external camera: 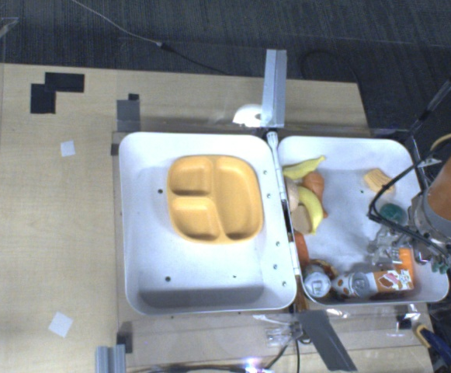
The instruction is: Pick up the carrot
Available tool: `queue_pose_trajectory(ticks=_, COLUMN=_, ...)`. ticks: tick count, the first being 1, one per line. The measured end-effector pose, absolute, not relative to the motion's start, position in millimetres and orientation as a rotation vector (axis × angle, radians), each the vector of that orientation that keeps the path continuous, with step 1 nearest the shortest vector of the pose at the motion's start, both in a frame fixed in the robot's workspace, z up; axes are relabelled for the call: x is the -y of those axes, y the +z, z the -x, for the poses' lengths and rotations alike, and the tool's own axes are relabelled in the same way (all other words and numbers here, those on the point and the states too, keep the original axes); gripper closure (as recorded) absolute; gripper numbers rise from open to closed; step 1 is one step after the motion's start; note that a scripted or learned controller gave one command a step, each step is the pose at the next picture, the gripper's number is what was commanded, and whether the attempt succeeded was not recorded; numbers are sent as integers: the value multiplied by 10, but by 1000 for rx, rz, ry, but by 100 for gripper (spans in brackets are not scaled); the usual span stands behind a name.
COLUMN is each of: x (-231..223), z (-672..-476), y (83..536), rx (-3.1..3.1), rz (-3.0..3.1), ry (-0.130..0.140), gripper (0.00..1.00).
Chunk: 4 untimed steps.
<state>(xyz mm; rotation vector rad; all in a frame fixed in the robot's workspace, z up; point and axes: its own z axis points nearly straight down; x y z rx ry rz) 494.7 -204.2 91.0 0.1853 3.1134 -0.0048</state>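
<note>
Bench, two bins, arm over the right bin.

We see a pale wooden bench (46,231) on dark carpet (209,14), a left white bin (143,231) holding a yellow divided plastic plate (213,198), and a right white bin (345,208). The orange carrot (301,249) lies against that bin's left wall, long axis running near-to-far; its tip direction is unclear. The gripper (388,243) hangs well to its right; we cannot tell its opening.

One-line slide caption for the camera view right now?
Gripper low over the right bin's near corner, above a can; the carrot lies at the divider, yellow tray in the left bin.
</note>
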Motion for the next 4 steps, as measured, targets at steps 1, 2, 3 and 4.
queue_pose_trajectory(ticks=1, x=2033, z=-4988, y=1034, rx=-3103, rz=-173, ry=-9, gripper=100)
queue_pose_trajectory(ticks=2, x=1420, z=-5375, y=1553, rx=-3068, rz=-622, ry=3, gripper=100)
queue_pose_trajectory(ticks=3, x=1847, z=-4948, y=1009, rx=-3129, rz=-205, ry=-1, gripper=100)
queue_pose_trajectory(ticks=4, x=2037, z=-4923, y=906, rx=-3122, rz=-171, ry=0, gripper=100)
